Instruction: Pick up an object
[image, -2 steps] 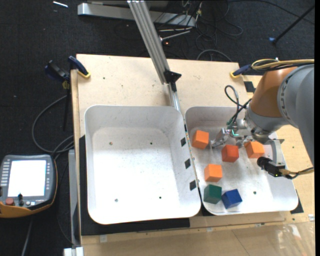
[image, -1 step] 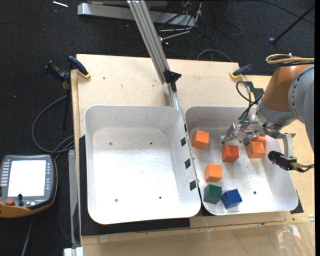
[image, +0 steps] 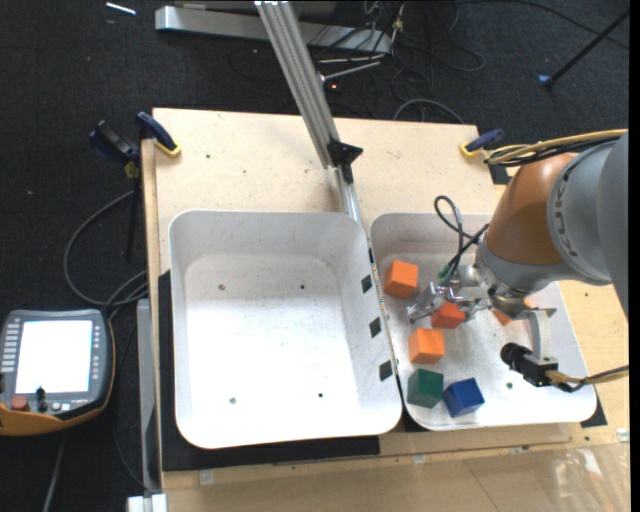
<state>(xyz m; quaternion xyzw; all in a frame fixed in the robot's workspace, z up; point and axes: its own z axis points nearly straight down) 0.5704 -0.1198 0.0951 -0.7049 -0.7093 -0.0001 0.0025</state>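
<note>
My gripper (image: 441, 302) hangs low over the middle of the right bin (image: 560, 330), reaching in from the right. A red-orange block (image: 449, 317) lies directly beneath it, partly covered by it; whether it is gripped is unclear. An orange cube (image: 402, 278) sits just up and left of the gripper. A second orange cube (image: 427, 345) lies just below it. Near the bin's front edge rest a green cube (image: 425, 387) and a blue cube (image: 463, 396), side by side. A small orange piece (image: 500, 316) peeks out under the wrist on the right.
The left bin (image: 200, 300) stands beside the right one, its raised wall running between them. A slanted metal rail (image: 310, 100) reaches down to the bins' shared back corner. A teach pendant (image: 55, 370) lies off the bench at the left.
</note>
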